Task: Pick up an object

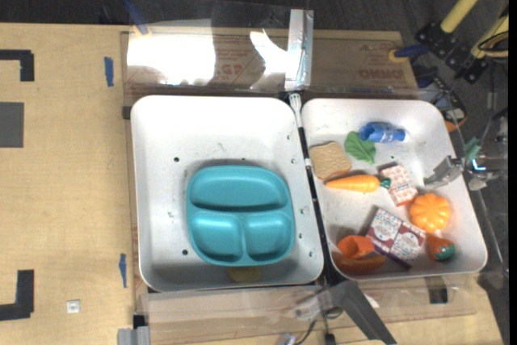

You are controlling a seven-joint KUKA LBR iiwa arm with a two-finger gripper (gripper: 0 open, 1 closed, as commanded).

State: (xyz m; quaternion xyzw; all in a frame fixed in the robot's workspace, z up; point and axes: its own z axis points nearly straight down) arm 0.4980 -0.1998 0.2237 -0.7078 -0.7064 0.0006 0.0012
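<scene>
I've got the pincer (462, 166) at the 3 o'clock rim of the right bin (323, 113), low over the wall, nothing visibly in it. Spread or pressed together? I cannot tell, it's a small blur of metal from here.

Biggest thing first: the left bin (153, 125), and sitting toward its 6 o'clock, a teal divided plate (240, 212), flat, three compartments.

The right bin is where every pickable object sits. A patterned carton (396, 237) lies tilted at about 5 o'clock. Just beside it at its 1 o'clock, an orange toy pumpkin (430, 212), the closest thing to the pincer. A toy carrot (353, 183) lies across the middle, tip pointing to 9 o'clock. Touching it at 11 o'clock, a tan bread slice (329, 160). An orange cup (355, 250) sits at 7 o'clock against the carton. Up at 12 o'clock, a green leafy piece (359, 148) and a blue wrapped item (381, 132), side by side. A smaller carton (400, 184) sits right of the carrot. Smallest: a red and green toy (442, 251) at 4 o'clock.
</scene>
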